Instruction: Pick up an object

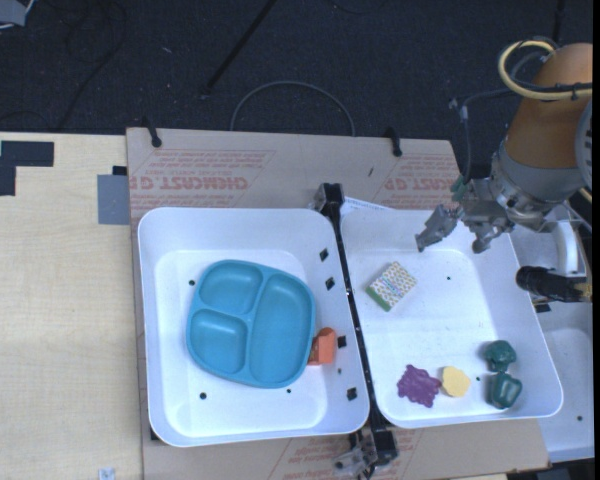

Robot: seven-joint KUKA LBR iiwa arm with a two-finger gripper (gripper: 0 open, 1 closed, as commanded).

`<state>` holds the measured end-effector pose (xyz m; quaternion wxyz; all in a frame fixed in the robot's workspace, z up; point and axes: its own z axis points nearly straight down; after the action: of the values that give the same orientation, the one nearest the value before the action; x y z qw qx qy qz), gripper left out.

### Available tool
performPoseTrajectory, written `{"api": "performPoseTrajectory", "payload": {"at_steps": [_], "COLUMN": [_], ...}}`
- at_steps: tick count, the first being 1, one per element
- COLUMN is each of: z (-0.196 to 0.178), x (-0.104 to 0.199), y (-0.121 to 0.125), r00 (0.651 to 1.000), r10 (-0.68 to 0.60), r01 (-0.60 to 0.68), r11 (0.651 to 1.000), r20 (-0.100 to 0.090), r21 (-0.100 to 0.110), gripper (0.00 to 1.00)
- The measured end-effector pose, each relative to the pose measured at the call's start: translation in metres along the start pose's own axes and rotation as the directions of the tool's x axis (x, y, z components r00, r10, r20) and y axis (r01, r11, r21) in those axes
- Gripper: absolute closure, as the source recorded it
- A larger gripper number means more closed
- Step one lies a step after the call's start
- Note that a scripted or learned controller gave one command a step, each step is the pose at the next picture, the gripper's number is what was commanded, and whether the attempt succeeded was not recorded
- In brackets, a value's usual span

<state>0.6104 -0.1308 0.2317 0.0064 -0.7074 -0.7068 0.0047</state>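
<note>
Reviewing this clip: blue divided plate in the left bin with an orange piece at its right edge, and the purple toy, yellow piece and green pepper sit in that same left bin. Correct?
Not quite. The camera view shows the purple toy, yellow piece and green pepper in the right bin, not the left. The blue divided plate and orange piece are in the left bin as you said.

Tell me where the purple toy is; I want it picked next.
The purple toy lies near the right bin's front edge, just left of the yellow piece.

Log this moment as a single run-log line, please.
gripper: open, above right bin's far edge | held: nothing | nearest: green-white block | left bin: blue tray, orange piece
</note>
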Motion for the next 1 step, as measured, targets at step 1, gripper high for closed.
{"api": "performPoseTrajectory", "payload": {"at_steps": [1], "z": [-0.0078], "x": [-0.0001], "y": [0.0023], "r00": [1.000], "r10": [-0.002], "r01": [0.002], "r11": [1.000], "r20": [0.002], "r21": [-0.013], "gripper": [0.00]}}
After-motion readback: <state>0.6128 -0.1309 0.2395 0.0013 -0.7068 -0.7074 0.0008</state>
